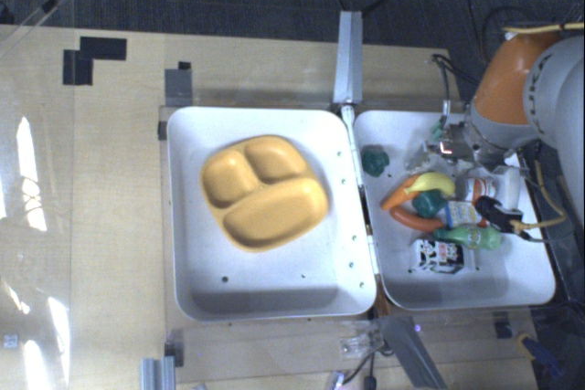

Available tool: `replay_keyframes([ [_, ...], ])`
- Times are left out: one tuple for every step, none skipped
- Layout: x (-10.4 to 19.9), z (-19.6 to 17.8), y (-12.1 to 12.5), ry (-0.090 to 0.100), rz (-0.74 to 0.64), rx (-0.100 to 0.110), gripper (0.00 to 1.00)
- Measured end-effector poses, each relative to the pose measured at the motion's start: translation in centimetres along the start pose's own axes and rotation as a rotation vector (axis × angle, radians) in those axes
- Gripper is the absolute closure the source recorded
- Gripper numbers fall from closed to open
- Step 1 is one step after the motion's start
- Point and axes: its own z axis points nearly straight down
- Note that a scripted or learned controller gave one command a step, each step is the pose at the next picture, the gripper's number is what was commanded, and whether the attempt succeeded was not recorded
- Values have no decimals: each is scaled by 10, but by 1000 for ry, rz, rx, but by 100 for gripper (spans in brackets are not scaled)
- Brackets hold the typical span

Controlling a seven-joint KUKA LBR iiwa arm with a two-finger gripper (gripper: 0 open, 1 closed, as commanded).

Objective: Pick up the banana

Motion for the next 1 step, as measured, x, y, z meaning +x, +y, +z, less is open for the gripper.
replay_keyframes([
  [2,-13,3,1,-3,-9,100],
])
